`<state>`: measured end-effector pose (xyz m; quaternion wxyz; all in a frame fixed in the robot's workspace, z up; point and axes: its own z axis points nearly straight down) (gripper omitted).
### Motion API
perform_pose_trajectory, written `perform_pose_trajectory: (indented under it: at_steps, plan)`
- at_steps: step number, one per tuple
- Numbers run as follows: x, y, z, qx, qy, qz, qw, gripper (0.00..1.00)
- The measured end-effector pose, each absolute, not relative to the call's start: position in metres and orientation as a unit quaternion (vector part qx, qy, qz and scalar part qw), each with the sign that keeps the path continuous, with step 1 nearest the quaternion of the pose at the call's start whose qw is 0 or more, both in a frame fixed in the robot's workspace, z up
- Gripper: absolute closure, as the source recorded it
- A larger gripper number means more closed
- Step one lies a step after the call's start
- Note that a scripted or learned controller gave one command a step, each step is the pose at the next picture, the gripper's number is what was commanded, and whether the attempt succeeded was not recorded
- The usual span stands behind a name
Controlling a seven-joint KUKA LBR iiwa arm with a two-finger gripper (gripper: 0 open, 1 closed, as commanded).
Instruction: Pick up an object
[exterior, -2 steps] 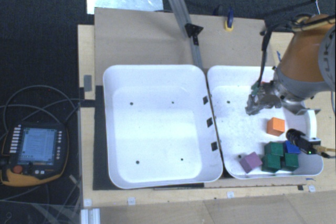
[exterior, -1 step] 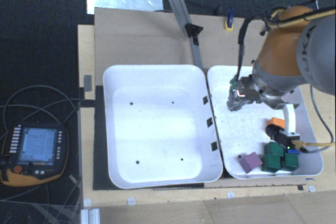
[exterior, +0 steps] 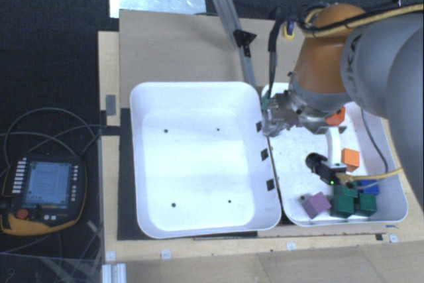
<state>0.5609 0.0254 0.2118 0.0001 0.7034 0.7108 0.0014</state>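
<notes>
My gripper (exterior: 273, 120) hangs over the upper left corner of the right bin (exterior: 289, 169), close to the wall shared with the left bin (exterior: 199, 91). The grey arm with its orange band covers much of the right bin's far part. Near the front of that bin lie a purple block (exterior: 317, 204), a green block (exterior: 344, 202) and a blue block (exterior: 368, 189), packed close together. An orange block (exterior: 350, 158) sits farther back on the right. A red-orange piece (exterior: 337, 116) peeks out from under the wrist. Nothing is visibly held.
A slanted grey pole (exterior: 225, 10) crosses behind the bins, ending at the left bin's far right corner. A teach pendant (exterior: 45, 189) with cables lies on the floor at the left. The bench's cardboard surface (exterior: 179, 50) extends behind the bins.
</notes>
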Motion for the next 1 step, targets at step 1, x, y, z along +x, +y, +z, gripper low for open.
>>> perform_pose_trajectory:
  at_steps: [1]
  plan:
    - [0.5664,0.0762,0.2261,0.703,0.711,0.0019,0.000,1.00]
